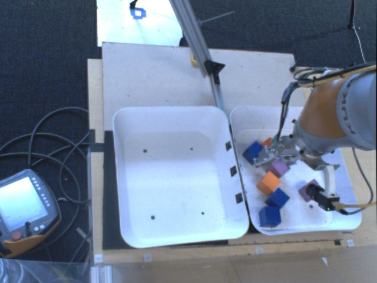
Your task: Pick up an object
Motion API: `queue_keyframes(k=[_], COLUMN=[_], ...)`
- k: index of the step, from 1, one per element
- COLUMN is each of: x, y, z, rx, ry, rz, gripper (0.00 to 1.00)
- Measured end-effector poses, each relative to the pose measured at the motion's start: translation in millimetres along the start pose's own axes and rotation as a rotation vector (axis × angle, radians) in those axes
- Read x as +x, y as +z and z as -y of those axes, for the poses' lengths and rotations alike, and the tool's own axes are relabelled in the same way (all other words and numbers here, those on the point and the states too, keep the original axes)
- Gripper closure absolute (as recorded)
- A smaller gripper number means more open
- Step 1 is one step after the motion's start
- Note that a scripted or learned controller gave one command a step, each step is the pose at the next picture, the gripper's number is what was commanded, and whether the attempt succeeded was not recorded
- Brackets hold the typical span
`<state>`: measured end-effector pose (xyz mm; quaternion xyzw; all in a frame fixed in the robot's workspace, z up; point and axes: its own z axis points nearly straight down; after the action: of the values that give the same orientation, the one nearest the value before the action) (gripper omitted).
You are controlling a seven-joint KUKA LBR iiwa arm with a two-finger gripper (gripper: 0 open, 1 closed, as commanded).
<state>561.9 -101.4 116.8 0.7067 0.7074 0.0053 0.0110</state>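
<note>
A handheld control pendant (25, 212) lay on the dark floor at far left, its cables looped beside the worktop (177, 69). The left bin (126, 122) showed only bare white floor dotted with small dark holes. A grey pole (189, 25) slanted down toward the seam between the two bins. The right bin (253, 115) held the blocks: a blue cube (253, 152) near its left wall, an orange cube (269, 183) below it, two more blue cubes (274, 207) toward the front rim, a pink block (279, 168) and a purple block (308, 190). The end effector (283, 155) hung low over the pink block; whether it was open or closed could not be told.
</note>
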Motion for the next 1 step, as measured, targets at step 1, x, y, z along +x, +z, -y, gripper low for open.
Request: queue_keyframes(k=[1], x=[0.3], y=[-9.1], z=[-0.2], rx=[0.001], ry=[-0.003], rz=[-0.001], gripper=[1.00])
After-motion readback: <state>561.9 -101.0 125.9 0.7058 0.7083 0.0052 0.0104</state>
